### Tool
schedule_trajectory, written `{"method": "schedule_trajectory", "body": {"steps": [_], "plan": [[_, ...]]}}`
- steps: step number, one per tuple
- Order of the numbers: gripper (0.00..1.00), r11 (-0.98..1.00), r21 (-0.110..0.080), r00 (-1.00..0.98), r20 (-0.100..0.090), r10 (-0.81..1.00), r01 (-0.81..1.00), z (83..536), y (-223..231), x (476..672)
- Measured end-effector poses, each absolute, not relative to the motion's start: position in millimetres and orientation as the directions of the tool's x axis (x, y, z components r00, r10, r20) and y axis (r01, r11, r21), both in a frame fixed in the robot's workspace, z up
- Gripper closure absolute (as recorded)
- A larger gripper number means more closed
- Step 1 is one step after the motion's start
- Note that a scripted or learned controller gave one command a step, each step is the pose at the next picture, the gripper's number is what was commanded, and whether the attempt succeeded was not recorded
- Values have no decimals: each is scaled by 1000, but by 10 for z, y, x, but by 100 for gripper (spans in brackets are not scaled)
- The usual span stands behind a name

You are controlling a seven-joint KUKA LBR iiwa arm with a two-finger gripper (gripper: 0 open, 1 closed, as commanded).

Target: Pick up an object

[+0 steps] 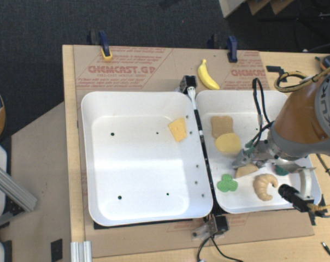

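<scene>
Two bins (99, 105); one banana (207, 76); one croissant (264, 185).

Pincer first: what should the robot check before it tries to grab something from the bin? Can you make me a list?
1. Pincer is low over the right bin: ok.
2. Something sits close to grab: ok, a pale wedge lies just below it and the yellow round piece just to its left.
3. Pincer already holds something: cannot tell, its tips are too small and dark to read.
4. Neighbours leave room: not ok, the croissant and the green piece crowd the wedge.
5. Brown square is out of the way: ok, it lies farther up the bin.
6. Banana is inside a bin: not ok, it lies on the board behind them.
</scene>
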State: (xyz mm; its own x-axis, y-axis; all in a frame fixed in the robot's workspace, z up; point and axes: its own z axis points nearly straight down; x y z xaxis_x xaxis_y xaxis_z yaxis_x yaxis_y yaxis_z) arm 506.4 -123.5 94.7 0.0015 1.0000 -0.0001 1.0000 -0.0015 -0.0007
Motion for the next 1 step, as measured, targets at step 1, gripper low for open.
{"method": "schedule_trajectory", "body": {"steps": [1], "plan": [[100, 8, 14, -8, -1, 1000, 1000, 1908, -612, 5773]]}}
